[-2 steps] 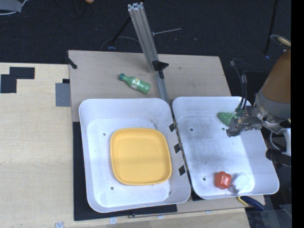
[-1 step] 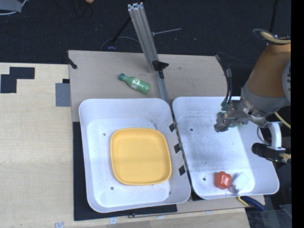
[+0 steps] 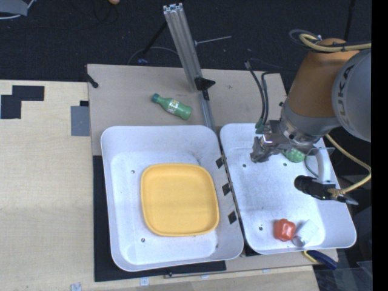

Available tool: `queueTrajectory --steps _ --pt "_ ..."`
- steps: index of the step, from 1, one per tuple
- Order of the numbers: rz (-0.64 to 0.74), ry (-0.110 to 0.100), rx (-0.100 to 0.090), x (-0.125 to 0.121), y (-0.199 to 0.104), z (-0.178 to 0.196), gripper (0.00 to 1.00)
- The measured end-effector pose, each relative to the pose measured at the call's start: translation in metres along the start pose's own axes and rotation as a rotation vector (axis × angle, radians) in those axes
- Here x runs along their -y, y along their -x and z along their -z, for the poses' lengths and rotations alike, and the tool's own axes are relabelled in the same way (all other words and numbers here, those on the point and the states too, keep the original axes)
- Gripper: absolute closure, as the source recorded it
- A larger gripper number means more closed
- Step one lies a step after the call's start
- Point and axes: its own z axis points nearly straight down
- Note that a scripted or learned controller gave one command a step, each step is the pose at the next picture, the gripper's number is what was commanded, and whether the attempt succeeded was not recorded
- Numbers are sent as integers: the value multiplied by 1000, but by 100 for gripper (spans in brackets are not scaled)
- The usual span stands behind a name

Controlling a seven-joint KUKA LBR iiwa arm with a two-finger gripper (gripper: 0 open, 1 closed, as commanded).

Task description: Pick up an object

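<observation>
While the grey arm [image 3: 330, 96] with its orange band reaches in over the right bin [image 3: 260, 223], its pincer [image 3: 265, 148] hangs low above the bin's far end, and whether it is open or closed cannot be told at this angle, nor whether it has hold of anything. Just beside it, partly hidden under the wrist, lies a small rounded green object [image 3: 295, 155]. Near the bin's front right corner rests a small red object [image 3: 284, 229], glossy and squat, touching a pale silvery piece [image 3: 301, 237]. The left bin [image 3: 121, 162] holds a smooth yellow plate [image 3: 179, 199], square with rounded corners. A green bottle [image 3: 171, 106] with a pale label lies on its side on the tan surface [image 3: 121, 99] behind the bins.
</observation>
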Motion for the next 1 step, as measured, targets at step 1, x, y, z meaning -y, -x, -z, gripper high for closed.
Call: queueTrajectory --steps 1 --pt "0 -1 0 -24 -46 -5 100"
